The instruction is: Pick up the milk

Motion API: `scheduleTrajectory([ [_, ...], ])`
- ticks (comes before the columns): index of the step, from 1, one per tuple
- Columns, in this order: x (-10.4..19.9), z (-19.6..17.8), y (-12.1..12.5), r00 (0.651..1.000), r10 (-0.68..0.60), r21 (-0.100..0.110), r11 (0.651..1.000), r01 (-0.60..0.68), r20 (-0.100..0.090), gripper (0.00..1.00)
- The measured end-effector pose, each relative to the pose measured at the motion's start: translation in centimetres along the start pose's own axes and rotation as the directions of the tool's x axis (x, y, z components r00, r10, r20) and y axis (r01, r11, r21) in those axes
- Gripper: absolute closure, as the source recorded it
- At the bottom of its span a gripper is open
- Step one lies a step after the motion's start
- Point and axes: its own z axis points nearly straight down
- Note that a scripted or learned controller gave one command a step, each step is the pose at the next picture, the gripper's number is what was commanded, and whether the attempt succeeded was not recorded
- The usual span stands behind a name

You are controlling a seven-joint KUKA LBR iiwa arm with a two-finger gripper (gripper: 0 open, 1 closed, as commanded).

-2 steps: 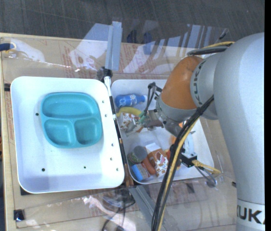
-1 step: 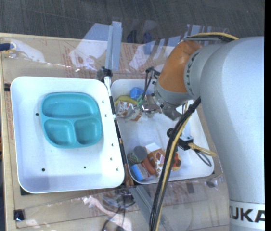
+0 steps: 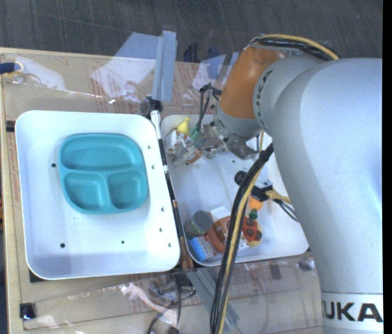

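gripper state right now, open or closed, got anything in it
Gripper: cannot be told. It is low at the far end of the right bin, among small items there.

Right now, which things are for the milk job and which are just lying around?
For the job: the arm, the right bin it reaches into. I cannot tell which item is the milk.
Just lying about: teal plate, left bin, yellow thing, grey round thing, blue thing.
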Motion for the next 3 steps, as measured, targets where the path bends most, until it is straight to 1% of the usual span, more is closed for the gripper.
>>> scheduleTrajectory([
  [1,0.38,-0.88,0.09,1.0,-0.008,0.002,1.0,0.008,-0.005,1.0],
  [2,0.42,-0.87,0.1,1.0,-0.009,0.002,1.0,0.009,-0.005,0.0],
  [3,0.45,-1.75,0.07,1.0,-0.013,0.004,1.0,0.013,-0.005,1.0],
])
